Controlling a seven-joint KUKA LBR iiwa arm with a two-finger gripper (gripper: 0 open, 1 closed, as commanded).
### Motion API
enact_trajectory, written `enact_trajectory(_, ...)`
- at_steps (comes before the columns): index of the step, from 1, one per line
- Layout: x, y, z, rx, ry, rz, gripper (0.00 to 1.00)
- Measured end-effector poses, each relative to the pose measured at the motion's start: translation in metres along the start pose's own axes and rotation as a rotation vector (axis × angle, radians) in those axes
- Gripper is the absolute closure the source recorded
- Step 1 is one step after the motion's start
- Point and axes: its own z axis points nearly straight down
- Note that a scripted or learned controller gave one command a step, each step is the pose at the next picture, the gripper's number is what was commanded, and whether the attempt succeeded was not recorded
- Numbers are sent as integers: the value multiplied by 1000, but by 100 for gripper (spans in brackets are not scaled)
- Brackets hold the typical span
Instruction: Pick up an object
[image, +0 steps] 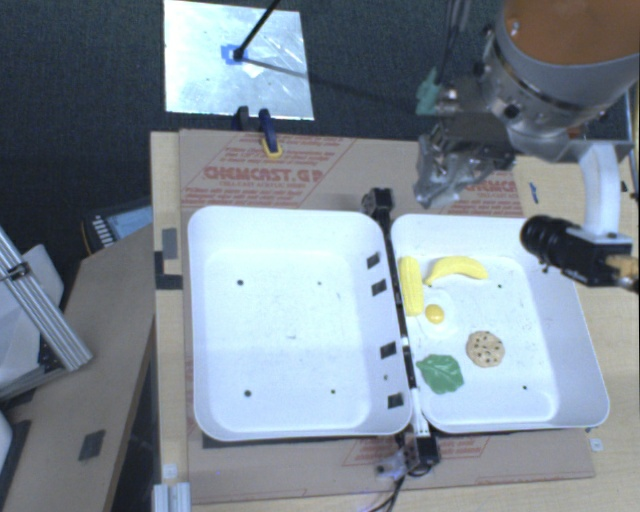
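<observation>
Banana (457, 268) below jaws, apart.

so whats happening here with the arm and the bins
The grey KUKA arm's end effector hangs above the far edge of the right-hand shallow white bin, holding nothing visible. In that bin lie a yellow toy banana, a yellow corn cob, a small yellow round piece, a brown cookie and a green leaf. Nothing is picked up yet.
</observation>
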Motion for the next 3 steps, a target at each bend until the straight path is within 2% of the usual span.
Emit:
enact_trajectory(1, 0, 0, -11, -2, 1, -6, 100)
enact_trajectory(2, 62, -1, 14, 7, -1, -1, 100)
enact_trajectory(3, 59, 0, 0, 1, 0, 1, 100)
